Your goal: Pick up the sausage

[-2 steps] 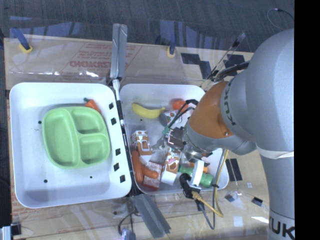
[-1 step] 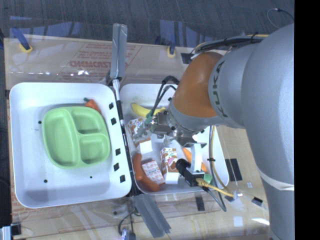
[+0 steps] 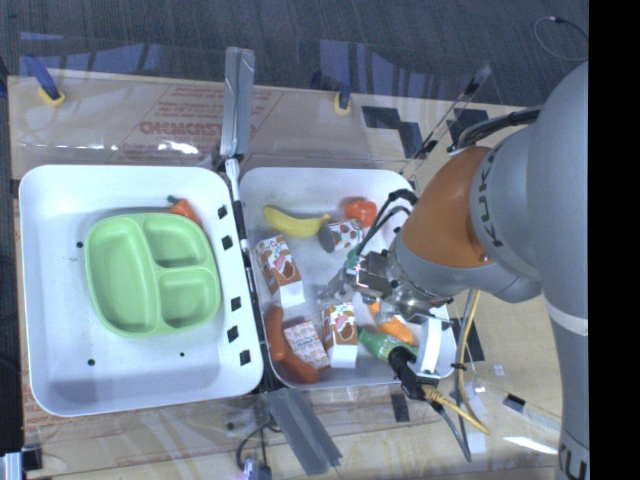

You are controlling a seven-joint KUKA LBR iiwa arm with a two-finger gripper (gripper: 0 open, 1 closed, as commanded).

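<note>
- My claw (image 3: 352, 280) hangs low in the right bin (image 3: 300, 180), among cartons; how far it gapes I cannot tell.
- The sausage (image 3: 281, 350) lies at that bin's near-left corner, partly under a carton (image 3: 305, 344).
- "KUKA" reads along my arm (image 3: 500, 208).

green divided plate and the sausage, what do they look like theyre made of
The green divided plate looks like moulded plastic, matte: one even pale green, soft rounded compartment walls, no sharp glare. The sausage looks like a plastic or rubber toy, slightly glossy: a uniform orange-red skin with a faint sheen along its curve; a small carton lies over part of it, so soft or hard stays open.
</note>
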